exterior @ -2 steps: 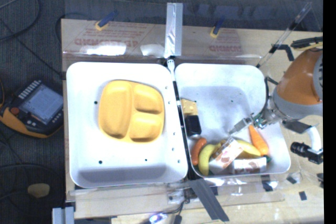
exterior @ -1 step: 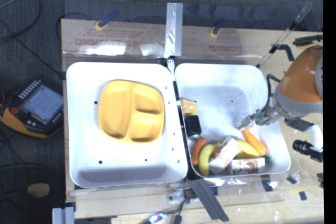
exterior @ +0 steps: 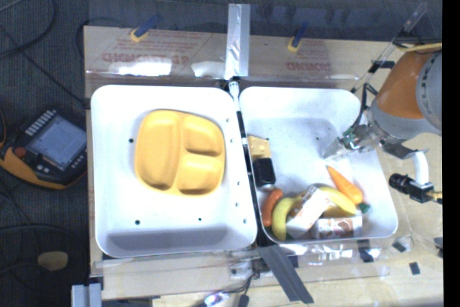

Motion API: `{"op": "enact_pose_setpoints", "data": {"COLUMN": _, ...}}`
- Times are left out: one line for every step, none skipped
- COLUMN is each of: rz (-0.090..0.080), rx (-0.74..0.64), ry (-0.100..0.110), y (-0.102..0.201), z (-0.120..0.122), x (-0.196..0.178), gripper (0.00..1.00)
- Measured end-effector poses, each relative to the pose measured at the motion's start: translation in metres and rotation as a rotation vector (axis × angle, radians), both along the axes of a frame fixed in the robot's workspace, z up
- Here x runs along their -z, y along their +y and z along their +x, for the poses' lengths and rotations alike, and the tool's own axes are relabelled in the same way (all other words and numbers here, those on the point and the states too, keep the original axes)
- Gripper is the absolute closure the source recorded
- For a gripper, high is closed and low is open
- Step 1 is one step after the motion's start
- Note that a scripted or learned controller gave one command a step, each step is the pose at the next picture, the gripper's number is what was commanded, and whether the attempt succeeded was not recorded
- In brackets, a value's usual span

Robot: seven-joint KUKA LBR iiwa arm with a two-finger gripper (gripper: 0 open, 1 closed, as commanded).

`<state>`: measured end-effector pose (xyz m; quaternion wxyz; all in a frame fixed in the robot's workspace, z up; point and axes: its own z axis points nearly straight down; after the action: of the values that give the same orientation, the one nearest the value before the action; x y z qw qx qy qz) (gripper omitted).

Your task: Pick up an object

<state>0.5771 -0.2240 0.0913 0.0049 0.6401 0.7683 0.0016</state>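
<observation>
In the right bin (exterior: 302, 111), toward its six o'clock edge, we count one carrot (exterior: 345, 184), two bananas (exterior: 282, 216), one small carton (exterior: 336, 226), one white packet (exterior: 307, 208) and one black block (exterior: 264, 170). At three o'clock the gripper (exterior: 343, 145) hangs over the bin floor; we cannot tell its jaws' state. At nine o'clock, the left bin (exterior: 115, 226) holds one yellow tray (exterior: 180, 151).

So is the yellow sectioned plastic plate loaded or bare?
Bare: the yellow sectioned plastic plate lies flat in the left white bin, its compartments holding nothing.
</observation>
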Motion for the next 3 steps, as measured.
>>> {"op": "enact_pose_setpoints", "data": {"rz": 0.016, "rx": -0.013, "ry": 0.001, "y": 0.012, "z": 0.003, "x": 0.000, "gripper": 0.00}}
{"op": "enact_pose_setpoints", "data": {"rz": -0.006, "rx": -0.303, "ry": -0.005, "y": 0.011, "z": -0.050, "x": 0.000, "gripper": 0.00}}
{"op": "enact_pose_setpoints", "data": {"rz": 0.000, "rx": -0.310, "ry": 0.006, "y": 0.041, "z": -0.013, "x": 0.000, "gripper": 0.00}}
